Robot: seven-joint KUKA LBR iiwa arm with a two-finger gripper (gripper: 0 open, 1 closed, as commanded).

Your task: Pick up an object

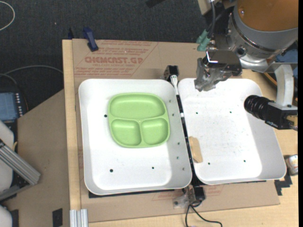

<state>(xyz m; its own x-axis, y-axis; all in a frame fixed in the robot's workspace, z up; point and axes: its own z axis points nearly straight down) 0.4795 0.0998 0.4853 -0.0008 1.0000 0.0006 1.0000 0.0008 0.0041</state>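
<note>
Hanging over the far left corner of the right bin (265, 141), the gripper (207, 82) is pointing down from the grey arm (265, 18); whether it is spread or pressed together I cannot tell. Lying in the left bin (94, 145), well apart from the gripper, is a green divided tray (138, 119); a small tan piece (196, 150) is resting at the right bin's left edge.

Red "CHEMCAST GP" upside down on brown board (118, 56)

Bright, even overhead light washes the two shallow white plastic bins (222, 141) nearly featureless. Shadows are soft and faint. The large orange-banded grey arm (265, 13) looks slightly blurred.
</note>
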